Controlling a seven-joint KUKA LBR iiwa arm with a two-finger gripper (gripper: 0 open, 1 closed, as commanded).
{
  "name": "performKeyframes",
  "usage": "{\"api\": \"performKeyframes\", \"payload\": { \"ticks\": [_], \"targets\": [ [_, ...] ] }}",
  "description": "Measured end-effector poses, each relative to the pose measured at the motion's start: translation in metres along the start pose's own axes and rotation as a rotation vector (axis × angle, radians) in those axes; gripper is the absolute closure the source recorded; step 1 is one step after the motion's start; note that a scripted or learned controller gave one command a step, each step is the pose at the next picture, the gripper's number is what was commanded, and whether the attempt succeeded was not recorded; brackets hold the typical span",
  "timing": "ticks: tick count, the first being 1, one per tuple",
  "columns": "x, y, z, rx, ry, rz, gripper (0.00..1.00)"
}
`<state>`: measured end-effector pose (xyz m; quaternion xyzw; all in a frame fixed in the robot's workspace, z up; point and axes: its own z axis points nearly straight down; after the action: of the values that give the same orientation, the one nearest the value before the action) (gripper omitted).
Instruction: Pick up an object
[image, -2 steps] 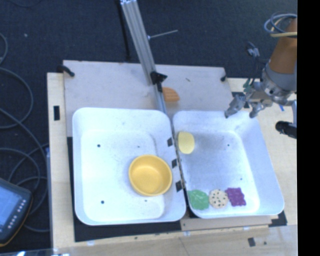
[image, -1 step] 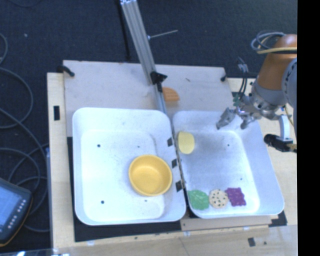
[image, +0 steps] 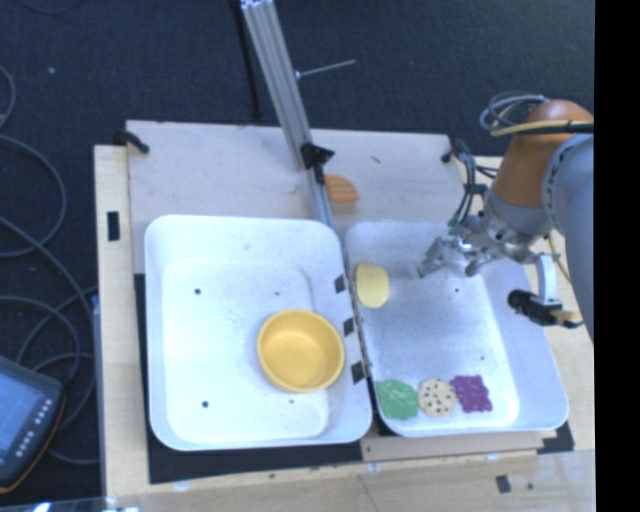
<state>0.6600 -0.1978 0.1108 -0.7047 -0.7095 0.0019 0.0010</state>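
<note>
Grey and orange, the arm (image: 545, 165) is reaching in over the right bin (image: 520, 385), and its hand (image: 452, 258) is hanging above the bin's far part with its two fingers spread apart and nothing showing between them. Just to the hand's left, a pale yellow object (image: 372, 285) is lying against the bin's left wall. Well below the hand, along the near edge of that bin, a green piece (image: 397, 398), a cookie (image: 436, 397) and a purple piece (image: 471, 393) are sitting in a row, close together. Farther left of the hand, a yellow bowl (image: 300, 350) is resting upright in the left bin (image: 200, 260). An orange object (image: 340, 190) is lying on the tabletop (image: 210, 165) beyond the bins.
</note>
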Motion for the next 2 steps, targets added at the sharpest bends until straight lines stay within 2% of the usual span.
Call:
{"api": "performKeyframes", "payload": {
  "ticks": [1, 2],
  "targets": [
    [-0.001, 0.003, -0.016, -0.009, -0.004, -0.002, 1.00],
    [-0.001, 0.000, -0.061, -0.010, 0.000, 0.002, 1.00]
  ]
}}
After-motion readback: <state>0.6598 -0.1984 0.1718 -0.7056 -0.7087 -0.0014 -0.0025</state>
